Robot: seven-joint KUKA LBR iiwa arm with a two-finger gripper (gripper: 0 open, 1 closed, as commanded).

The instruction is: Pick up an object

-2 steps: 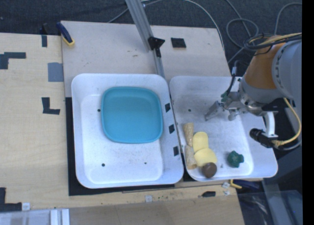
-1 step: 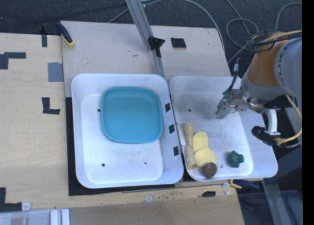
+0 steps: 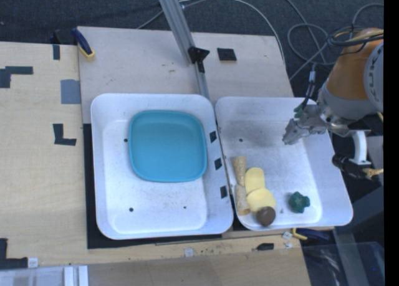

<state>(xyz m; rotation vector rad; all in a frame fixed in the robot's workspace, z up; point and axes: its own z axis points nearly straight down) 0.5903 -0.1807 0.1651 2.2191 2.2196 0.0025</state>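
1. While the two-finger gripper hovers over the right white bin, its opening cannot be told.
2. Small dark green lumpy object lies toward the near edge, well apart.

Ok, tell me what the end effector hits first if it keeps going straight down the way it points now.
Probably the bare floor of the right bin. The end effector points down and slightly left over an open patch, well clear of the yellow objects and green object. Its height is hard to judge.

We note gripper over right bin; blue plate in left bin; green obj nr front.
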